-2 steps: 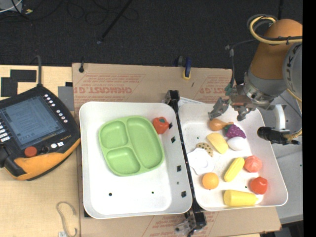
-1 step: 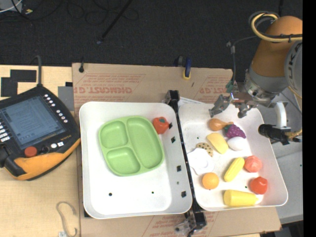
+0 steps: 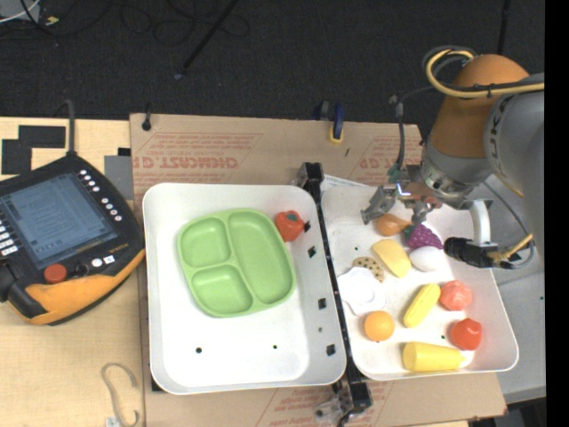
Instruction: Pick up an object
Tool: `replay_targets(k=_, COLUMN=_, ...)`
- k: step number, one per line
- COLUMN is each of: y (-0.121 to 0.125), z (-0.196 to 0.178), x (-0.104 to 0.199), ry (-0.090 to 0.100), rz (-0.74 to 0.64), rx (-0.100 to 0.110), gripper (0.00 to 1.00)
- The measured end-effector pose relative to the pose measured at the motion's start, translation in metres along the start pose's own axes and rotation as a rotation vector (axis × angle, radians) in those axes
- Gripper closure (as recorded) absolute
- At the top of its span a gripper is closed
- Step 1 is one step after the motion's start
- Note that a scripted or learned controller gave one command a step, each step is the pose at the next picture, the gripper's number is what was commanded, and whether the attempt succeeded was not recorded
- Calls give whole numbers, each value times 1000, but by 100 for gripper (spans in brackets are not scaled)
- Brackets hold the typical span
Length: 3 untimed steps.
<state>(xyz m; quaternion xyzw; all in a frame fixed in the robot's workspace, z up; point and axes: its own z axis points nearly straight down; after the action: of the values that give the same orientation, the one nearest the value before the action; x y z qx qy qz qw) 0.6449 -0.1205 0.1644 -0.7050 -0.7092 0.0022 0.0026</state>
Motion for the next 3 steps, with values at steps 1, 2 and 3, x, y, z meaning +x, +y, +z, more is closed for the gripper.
replay_targets(k=1, y=-6, z=47, x=-3, ry=0, rz=3, rx=0, gripper=0)
replay_targets(k=2, y=-6, z=79, x=0, ry=0, rz=1, rx=-1, gripper=0)
replay_targets(k=3, y=-6, z=67, x=-1, ry=0, rz=3, rx=-3, gripper=100)
